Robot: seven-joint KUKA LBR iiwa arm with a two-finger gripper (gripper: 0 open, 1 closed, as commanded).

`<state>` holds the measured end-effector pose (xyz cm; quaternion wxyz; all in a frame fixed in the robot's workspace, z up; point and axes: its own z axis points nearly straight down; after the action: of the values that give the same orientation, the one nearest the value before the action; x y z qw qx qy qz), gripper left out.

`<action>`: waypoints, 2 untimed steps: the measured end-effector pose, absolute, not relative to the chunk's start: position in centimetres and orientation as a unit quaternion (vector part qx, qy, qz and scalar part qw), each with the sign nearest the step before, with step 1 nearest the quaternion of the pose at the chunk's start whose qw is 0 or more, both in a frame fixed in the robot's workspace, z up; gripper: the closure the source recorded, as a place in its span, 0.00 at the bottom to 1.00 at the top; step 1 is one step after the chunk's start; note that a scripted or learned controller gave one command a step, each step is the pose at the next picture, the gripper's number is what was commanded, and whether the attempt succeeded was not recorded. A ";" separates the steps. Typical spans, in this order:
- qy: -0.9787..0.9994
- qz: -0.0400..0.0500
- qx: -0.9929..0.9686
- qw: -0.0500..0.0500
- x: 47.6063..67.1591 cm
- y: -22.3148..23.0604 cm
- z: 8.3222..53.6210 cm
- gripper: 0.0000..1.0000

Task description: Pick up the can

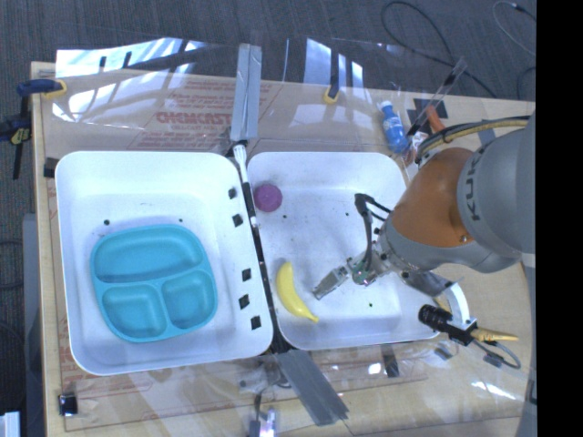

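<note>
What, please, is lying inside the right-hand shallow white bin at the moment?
Inside the right-hand shallow white bin lie a yellow banana and a small purple ball. The gripper reaches in; the grey arm covers the bin's right side.

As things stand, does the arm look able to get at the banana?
Probably yes. The tool hangs just right of the banana in the same bin, with bare floor between them and nothing lying on the banana.

The arm (pixel 496 203) is a thick, rounded grey casing with dark lettering on its side and a broad orange band (pixel 433 209) above the wrist. A thin black cable (pixel 366 209) loops out beside the band. The gripper (pixel 335 280) is small, silvery metal.
</note>
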<state>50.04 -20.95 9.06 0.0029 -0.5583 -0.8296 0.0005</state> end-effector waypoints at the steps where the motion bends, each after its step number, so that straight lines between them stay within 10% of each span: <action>1: -0.724 0.001 -0.690 0.002 51.3 -17.0 8.8 0.00; 2: -0.713 0.001 -0.701 0.003 55.4 -21.0 8.9 0.00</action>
<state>55.40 -21.03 8.89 0.0026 -0.7014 -0.7127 0.0013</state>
